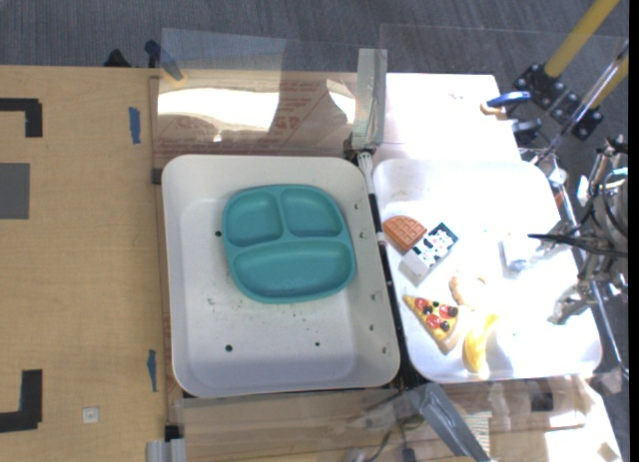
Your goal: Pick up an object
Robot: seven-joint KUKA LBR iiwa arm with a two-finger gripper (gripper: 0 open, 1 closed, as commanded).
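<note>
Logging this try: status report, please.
Gripper over right bin, nothing seen held. Pizza slice, banana and waffle lie untouched. Teal plate in left bin.

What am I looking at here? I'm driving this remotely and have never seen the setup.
One fixed camera looks down at a slant on two shallow white bins. The left bin holds a teal divided plate. The right bin holds small toys: a pizza slice, a banana, a brown waffle-like piece and a white block with dark marks. The metal parts at the right edge are the robot arm's gripper, over the right bin; it is too glare-washed to judge whether it holds anything.
</note>
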